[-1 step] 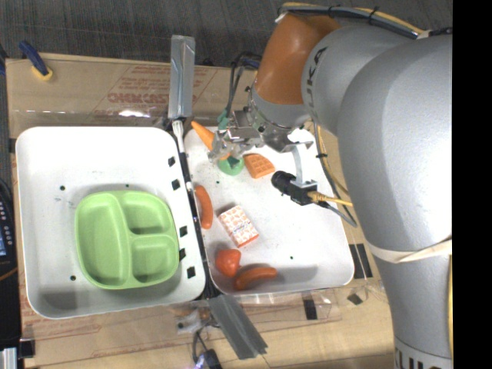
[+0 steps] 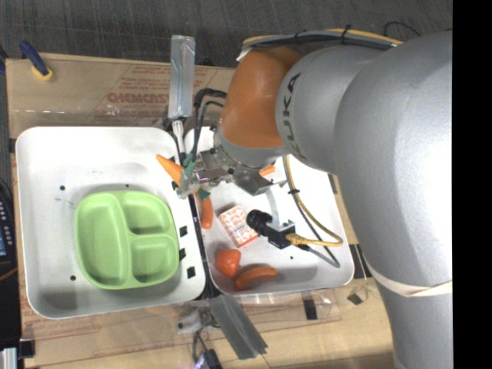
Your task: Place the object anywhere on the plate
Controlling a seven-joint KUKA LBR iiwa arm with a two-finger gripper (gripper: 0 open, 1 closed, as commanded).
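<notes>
A green divided plate (image 2: 123, 238) lies in the left bin (image 2: 46, 152). My gripper (image 2: 184, 177) hangs over the wall between the two bins, just beyond the plate's upper right corner. A small orange carrot (image 2: 169, 165) sticks out up and to the left from between its fingers, so the gripper is shut on it. The carrot's thick end is hidden by the fingers. It hangs over the left bin's right edge, apart from the plate.
The right bin (image 2: 327, 206) holds an orange sausage (image 2: 206, 212), a pink-and-white wafer block (image 2: 237, 226), a red tomato (image 2: 227, 261) and a brown-red sausage (image 2: 255, 277). The big grey arm (image 2: 369, 129) covers that bin's upper right. A black cable plug (image 2: 265, 227) dangles beside the wafer.
</notes>
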